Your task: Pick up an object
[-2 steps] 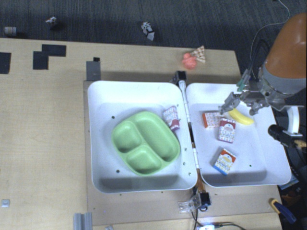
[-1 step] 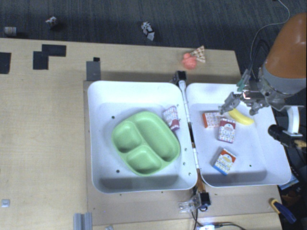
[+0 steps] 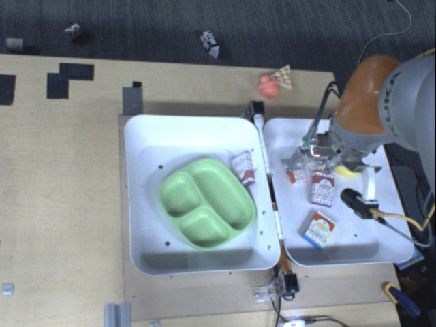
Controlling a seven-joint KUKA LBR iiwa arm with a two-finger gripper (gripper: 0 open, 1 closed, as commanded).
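Camera view: you see the gripper [image 3: 308, 157] lowered into the right bin [image 3: 392, 247], near its upper left area. You cannot tell how its jaws stand. A small red-and-white packet [image 3: 298, 176] lies just below the gripper; contact cannot be confirmed. A patterned packet [image 3: 322, 189] lies beside it, and a blue-and-orange box [image 3: 319, 229] lies nearer the front wall. The left bin [image 3: 139, 203] holds a green divided tray [image 3: 206, 201] and a small packet [image 3: 243, 167].

Arm [image 3: 402, 107] running off right picture edge. Gripper [image 3: 315, 157] fingertips blurring together, spacing unreadable. Yellow item [image 3: 347, 172] just right of gripper lying half hidden under wrist. Small carton [image 3: 298, 176] below gripper partly covered, print illegible.
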